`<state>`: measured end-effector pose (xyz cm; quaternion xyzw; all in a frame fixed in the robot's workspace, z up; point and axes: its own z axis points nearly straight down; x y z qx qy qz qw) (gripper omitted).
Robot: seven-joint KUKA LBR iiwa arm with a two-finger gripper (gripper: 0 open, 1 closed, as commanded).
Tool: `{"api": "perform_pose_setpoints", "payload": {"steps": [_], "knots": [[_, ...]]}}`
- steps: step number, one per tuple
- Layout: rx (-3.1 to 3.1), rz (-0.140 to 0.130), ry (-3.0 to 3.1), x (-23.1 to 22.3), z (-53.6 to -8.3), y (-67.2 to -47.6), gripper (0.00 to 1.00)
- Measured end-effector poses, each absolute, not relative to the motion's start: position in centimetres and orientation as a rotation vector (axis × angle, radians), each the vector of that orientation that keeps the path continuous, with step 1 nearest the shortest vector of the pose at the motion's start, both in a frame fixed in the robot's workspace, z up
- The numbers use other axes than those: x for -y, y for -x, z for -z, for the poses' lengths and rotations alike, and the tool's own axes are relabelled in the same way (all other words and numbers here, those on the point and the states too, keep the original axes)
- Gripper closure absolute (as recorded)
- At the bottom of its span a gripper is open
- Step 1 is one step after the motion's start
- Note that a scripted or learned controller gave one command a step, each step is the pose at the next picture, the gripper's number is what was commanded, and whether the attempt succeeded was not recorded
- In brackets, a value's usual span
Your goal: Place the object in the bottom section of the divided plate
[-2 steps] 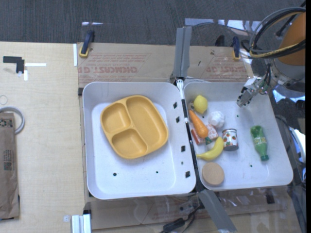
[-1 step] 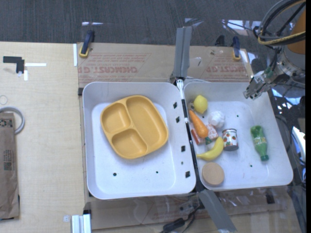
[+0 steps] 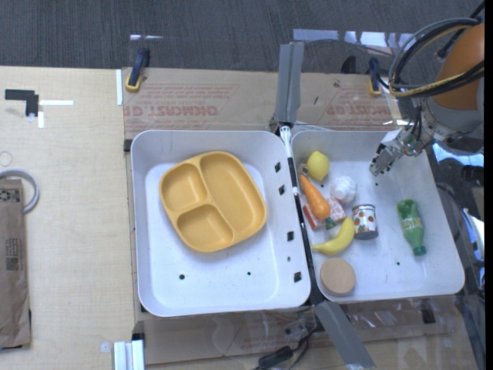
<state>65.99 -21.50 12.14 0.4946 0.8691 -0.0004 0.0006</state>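
A: Yellow plate [image 3: 213, 200] sits in the left bin [image 3: 154, 284], all three sections bare. Bottom section faces the near edge.

B: Where's the gripper [image 3: 379, 165]?

A: Over the right bin [image 3: 439, 276], well right of the plate and a bit farther back. Nothing between the fingers; can't tell if they're spread or pressed together.

B: Objects?

A: All right of the plate, in the right bin. Lemon [image 3: 317, 165], carrot [image 3: 314, 197], banana [image 3: 337, 239], can [image 3: 364, 221], green bottle [image 3: 410, 225], tan disc [image 3: 337, 276]. Carrot is closest to the plate, bottle farthest. Can't tell which one is the target.
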Motion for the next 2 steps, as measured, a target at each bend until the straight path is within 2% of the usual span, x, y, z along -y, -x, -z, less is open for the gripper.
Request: {"api": "perform_pose_setpoints", "payload": {"steps": [1, 2], "knots": [[-2.504, 0.001, -1.889, 22.3, -15.1, -66.0, 1.0], [-2.476, 0.0, -1.927, 22.3, -17.3, -66.0, 1.0]]}}
